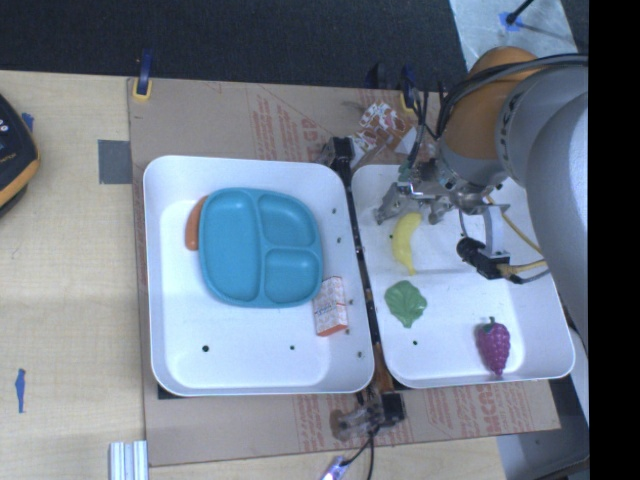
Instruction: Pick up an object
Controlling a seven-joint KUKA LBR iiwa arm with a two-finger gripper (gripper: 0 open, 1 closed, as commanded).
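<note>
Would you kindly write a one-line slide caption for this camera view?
Gripper poised above a yellow banana in the right bin, beside a green leaf and purple grapes.

A brown cardboard sheet (250, 118) lies on the wooden bench (60, 298), and everything else sits around it. A grey tape patch (115, 161) is just off its left edge. A yellow and black device (14, 160) lies further left. A blue and yellow clamp (143, 76) grips its top left corner. A white paper (500, 13) lies beyond its top right, on dark floor.
</note>
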